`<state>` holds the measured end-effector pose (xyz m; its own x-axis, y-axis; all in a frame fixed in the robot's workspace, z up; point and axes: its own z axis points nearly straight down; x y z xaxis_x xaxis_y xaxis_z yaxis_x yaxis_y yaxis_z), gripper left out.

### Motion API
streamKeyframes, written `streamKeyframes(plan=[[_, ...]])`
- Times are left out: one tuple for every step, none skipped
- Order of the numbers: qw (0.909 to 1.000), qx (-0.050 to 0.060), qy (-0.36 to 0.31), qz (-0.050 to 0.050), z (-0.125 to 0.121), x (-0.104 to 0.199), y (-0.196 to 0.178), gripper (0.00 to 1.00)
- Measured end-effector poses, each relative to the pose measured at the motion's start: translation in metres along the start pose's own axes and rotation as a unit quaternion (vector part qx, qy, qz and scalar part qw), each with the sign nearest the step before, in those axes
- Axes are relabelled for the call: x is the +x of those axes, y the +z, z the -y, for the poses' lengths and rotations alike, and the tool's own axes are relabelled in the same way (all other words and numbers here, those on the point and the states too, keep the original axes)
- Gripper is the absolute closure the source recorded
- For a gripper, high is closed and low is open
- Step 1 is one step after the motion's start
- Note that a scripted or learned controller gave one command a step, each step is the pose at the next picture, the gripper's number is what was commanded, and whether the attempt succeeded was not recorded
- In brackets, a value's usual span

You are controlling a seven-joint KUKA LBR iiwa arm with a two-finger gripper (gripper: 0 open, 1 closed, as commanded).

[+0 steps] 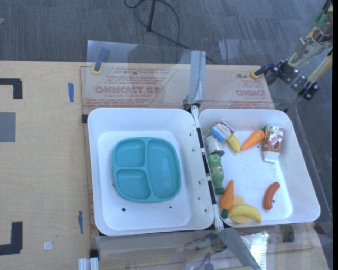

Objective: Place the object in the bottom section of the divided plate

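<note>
Wooden bench, light ply, with black corner marks and blue tape bits on it. Both bins sit on it side by side, touching along a centre rim.

Near edge, right bin: banana touching the tip of a carrot, and a sausage a little apart to the right. Further back: a green bottle lying along the centre rim, a second carrot, a brown-white carton and a small blue-red packet. The task names no object; every candidate is in this bin and none is on the plate.

Left bin: teal divided plate lying flat, with three compartments, two small on the left and one large on the right. All three are bare, so the task has not started.

Risks, as I judge them:
- The banana and near carrot touch, so a grab may drag both or slip off.
- The bottle hugs the rim, leaving poor clearance for a pick.
- "Bottom" is ambiguous here. The lower-left compartment is my guess, and a drop could straddle its ridge.
- The plate is loose and a nudge could shift it.

Far side: clear plastic sheet, blue clamp, then grey carpet floor with a black cable. Hardware at far right is too blurred to identify.
</note>
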<state>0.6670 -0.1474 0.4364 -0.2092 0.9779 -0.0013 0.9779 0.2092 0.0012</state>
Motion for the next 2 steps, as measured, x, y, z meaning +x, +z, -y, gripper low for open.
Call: streamKeyframes(plan=[[1.0,0.0,-0.01,0.0,0.108,-0.047,0.09,1.0],[0.9984,-0.001,0.056,0.001,0.036,-0.054,0.0,1.0]])
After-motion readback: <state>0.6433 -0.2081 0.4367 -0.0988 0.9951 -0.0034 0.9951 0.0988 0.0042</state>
